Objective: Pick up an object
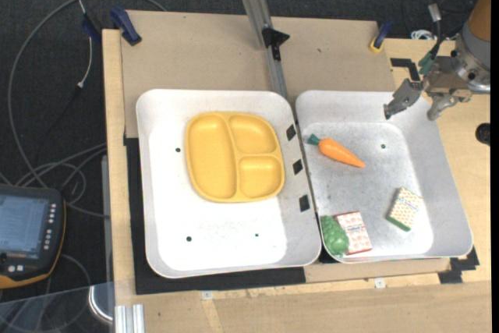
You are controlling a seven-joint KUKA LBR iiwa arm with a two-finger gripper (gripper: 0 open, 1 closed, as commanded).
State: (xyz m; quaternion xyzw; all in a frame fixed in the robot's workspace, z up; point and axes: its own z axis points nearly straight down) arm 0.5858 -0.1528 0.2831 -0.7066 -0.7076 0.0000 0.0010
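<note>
- Reaching in from the right edge, grey arm (pixel 482 31) entering high in the view.
- Wrist tipped downward and toward the left, cabling trailing above it.
- Gripper (pixel 419 103) hanging at the end of the wrist, two fingers splayed apart.
- Left finger (pixel 399 101) angled out to the lower left, right finger (pixel 438 106) pointing down.
- Nothing between the fingers, a clear gap showing there.
</note>
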